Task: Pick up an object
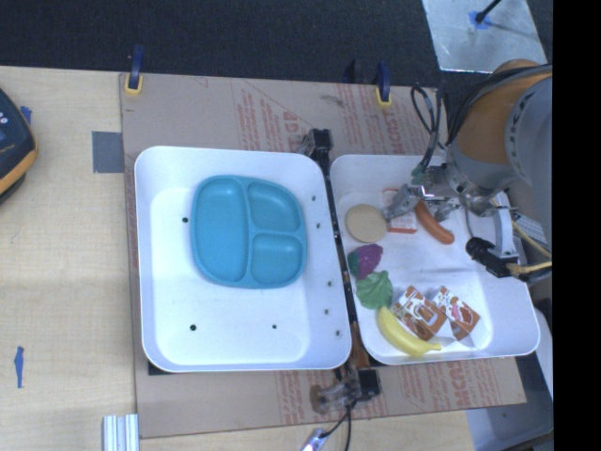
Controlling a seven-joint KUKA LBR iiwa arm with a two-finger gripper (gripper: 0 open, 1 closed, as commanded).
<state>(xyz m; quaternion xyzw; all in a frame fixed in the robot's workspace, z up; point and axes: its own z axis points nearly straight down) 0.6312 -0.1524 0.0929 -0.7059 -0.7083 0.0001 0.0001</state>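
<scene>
1. The gripper (pixel 414 201) hangs low in the right bin (pixel 507 332), just left of the sausage (pixel 435 224); whether it is released or clenched, I cannot tell.
2. The sausage lies free, its long axis running from far-left to near-right.
3. The right bin also holds a tan disc (pixel 365 223), purple piece (pixel 366 257), green piece (pixel 374 290), banana (pixel 406 334) and wrapped snacks (pixel 437 313). The left bin (pixel 169 336) holds a blue divided plate (pixel 249 231).

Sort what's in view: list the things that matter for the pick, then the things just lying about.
For the pick: gripper, hot dog, cookie, purple grapes, lettuce leaf, banana, right bin.

Lying about: blue divided plate, left bin, clamps.
</scene>
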